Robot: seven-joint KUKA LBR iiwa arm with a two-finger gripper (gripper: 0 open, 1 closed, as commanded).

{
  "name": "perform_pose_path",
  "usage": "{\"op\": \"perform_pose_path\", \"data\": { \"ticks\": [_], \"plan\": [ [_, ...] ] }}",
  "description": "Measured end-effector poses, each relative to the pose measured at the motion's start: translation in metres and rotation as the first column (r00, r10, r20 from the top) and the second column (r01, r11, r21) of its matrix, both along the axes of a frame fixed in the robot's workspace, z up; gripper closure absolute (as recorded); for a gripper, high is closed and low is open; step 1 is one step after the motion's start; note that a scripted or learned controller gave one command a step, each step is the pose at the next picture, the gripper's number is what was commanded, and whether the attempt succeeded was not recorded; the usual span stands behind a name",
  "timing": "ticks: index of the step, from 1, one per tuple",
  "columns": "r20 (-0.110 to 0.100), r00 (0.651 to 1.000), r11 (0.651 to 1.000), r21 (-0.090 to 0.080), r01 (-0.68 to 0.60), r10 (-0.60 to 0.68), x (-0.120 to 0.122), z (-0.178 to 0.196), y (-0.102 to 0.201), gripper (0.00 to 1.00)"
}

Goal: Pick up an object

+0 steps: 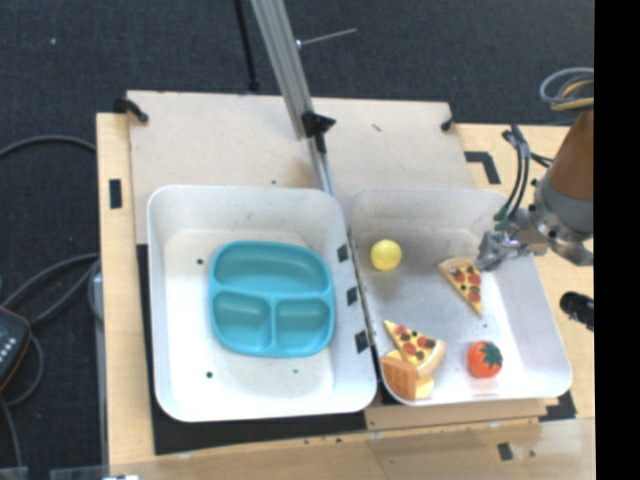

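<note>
Bench w/ two white bins [170,218]; teal tray [270,298] in the left one. My gripper [492,252] sits at 3 o'clock, just beside a pizza slice [465,281]. Grip state: can't tell.

Bins [180,238] matt white plastic; teal tray [270,298] smooth plastic; bench [220,138] pale bare wood; floor [120,28] dark carpet.

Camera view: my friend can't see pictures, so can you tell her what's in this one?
A grey robot arm's gripper reaches from the right to a toy pizza slice in the right white bin, which also has a yellow ball, another pizza slice, a bread piece and a tomato. The left bin holds a blue divided plate.
</note>
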State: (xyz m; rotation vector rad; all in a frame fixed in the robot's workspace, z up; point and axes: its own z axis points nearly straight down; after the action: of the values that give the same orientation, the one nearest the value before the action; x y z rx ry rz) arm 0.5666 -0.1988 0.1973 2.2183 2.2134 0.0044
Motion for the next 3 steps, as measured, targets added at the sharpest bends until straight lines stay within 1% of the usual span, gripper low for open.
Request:
{"op": "perform_pose_path", "data": {
  "ticks": [1, 2, 3],
  "plan": [
    [-0.004, 1.000, 1.000, 0.001, -0.003, 0.003, 0.001, 0.025, -0.002, 1.00],
    [-0.006, 1.000, 1.000, 0.005, -0.009, 0.009, -0.010, 0.023, 0.054, 1.00],
    [-0.007, 1.000, 1.000, 0.005, -0.009, 0.009, -0.011, 0.016, 0.109, 1.00]
  ]
}}
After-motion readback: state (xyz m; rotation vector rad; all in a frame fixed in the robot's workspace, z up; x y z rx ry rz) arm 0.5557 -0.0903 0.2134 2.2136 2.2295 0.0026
